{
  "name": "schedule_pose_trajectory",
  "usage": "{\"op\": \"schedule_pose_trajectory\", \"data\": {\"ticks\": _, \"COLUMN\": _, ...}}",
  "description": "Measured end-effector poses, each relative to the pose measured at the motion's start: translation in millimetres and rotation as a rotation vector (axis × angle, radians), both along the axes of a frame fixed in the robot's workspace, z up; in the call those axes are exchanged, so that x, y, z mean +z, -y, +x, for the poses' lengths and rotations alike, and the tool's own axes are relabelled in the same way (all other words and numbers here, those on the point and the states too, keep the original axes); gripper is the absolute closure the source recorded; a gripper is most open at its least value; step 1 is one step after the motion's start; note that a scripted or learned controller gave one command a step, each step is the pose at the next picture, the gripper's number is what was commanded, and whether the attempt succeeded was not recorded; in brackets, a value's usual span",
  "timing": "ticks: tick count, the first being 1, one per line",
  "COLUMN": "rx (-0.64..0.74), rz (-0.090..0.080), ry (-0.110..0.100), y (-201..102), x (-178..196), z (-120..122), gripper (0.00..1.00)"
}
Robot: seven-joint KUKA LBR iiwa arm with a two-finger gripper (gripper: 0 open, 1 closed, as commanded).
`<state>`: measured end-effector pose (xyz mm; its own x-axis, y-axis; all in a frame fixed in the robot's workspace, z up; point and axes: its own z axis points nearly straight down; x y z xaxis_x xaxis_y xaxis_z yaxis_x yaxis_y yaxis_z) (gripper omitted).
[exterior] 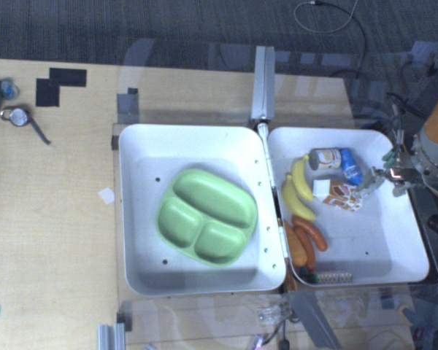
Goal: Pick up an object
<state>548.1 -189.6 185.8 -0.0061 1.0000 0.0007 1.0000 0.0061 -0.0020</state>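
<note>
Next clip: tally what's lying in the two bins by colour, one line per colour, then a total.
Green: 1, the divided plate in the left bin
Yellow: 1, the banana
Orange-red: 2, the carrot and the sausage
Blue and silver: 1, the can
White and orange: 1, the packet
Total: 6

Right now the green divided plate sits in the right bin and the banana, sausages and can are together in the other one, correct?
Not quite. The camera view shows the green divided plate in the left bin. The banana, sausages and can are together in the right bin.
</note>
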Motion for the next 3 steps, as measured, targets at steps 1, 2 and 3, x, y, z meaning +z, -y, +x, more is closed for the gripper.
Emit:
{"op": "schedule_pose_trajectory", "data": {"ticks": 1, "rx": -0.131, "rz": -0.002, "ry": 0.007, "y": 10, "x": -98, "z": 72, "gripper": 0.00}}
{"op": "schedule_pose_trajectory", "data": {"ticks": 2, "rx": -0.261, "rz": -0.002, "ry": 0.009, "y": -26, "x": -98, "z": 71, "gripper": 0.00}}
{"op": "schedule_pose_trajectory", "data": {"ticks": 3, "rx": -0.252, "rz": -0.002, "ry": 0.010, "y": -28, "x": -87, "z": 73, "gripper": 1.00}}
